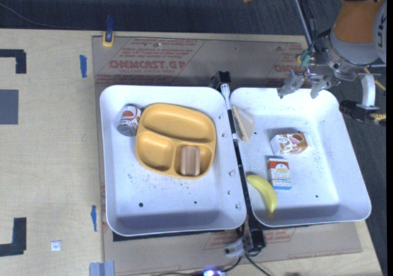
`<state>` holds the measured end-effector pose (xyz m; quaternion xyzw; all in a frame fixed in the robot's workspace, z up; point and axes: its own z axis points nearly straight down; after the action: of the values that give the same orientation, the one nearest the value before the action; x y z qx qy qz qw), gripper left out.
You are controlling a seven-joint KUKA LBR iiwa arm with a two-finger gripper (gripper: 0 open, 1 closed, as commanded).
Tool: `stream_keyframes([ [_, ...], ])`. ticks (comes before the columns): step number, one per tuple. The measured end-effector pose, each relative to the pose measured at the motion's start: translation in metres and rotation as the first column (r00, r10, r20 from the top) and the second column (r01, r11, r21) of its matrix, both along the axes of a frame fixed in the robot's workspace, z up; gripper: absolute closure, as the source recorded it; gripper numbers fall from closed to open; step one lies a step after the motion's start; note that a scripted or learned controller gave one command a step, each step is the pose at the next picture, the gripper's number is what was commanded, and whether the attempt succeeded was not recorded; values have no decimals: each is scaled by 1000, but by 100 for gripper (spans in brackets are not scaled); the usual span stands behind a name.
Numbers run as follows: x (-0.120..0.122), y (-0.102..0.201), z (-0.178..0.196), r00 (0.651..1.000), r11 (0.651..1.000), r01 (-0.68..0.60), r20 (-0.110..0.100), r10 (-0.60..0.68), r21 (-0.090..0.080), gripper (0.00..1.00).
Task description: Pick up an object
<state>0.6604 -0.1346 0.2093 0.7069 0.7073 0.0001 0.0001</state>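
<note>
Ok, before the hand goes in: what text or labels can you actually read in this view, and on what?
"CHEMCAST GP": red print on the brown sheet behind the left bin.
More red print on that sheet near the hand: too blurred to read.
Can, white-and-orange packet and small carton: printed, but too small to read.

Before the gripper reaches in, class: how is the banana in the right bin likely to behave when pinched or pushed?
The banana is curved, so a push would probably swing or rock it, not slide it straight. It lies against the right bin wall by the divider, which may crowd one finger. Its skin looks smooth and likely soft, so a hard pinch might bruise it.
</note>
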Motion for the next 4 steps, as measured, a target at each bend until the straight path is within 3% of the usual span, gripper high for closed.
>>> stream_keyframes([
  [1, 7, 33, -114, 1000, 1000, 0, 3, 0, -1, 0],
  [3, -108, 6, -120, 1000, 1000, 1, 12, -1, -4, 0],
  [4, -159, 19, -120, 1000, 1000, 1, 16, -1, -5, 0],
])
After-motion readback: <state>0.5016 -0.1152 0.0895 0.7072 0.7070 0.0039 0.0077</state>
